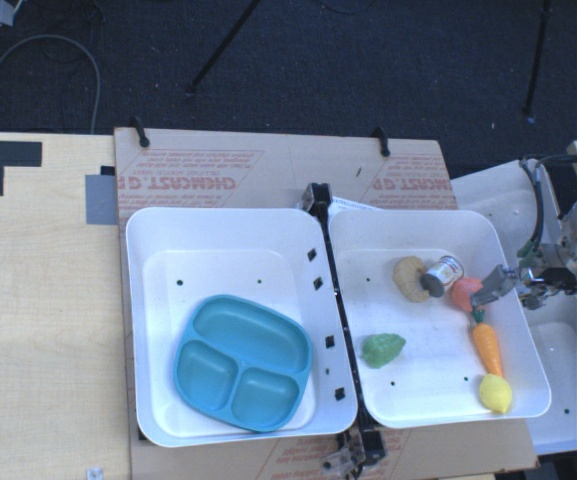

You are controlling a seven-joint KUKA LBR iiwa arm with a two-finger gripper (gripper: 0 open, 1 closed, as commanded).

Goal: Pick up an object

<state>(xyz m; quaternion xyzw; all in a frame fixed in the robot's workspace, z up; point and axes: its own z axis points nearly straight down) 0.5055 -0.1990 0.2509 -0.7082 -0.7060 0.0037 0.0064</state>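
Dark carpet (368, 58) behind cardboard-topped bench (268, 173).

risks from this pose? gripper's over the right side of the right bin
1. The gripper sits right by the pink object, the can and the tan piece, all bunched together; closing could nudge or catch a neighbour rather than one item.
2. The carrot starts just below the gripper; a descent could land on its top.
3. This cluster lies near the right bin wall, so a finger might clip it.

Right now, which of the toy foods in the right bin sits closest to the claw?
The pink toy, right beside the claw. The carrot, lemon, green piece and tan potato all lie farther off.
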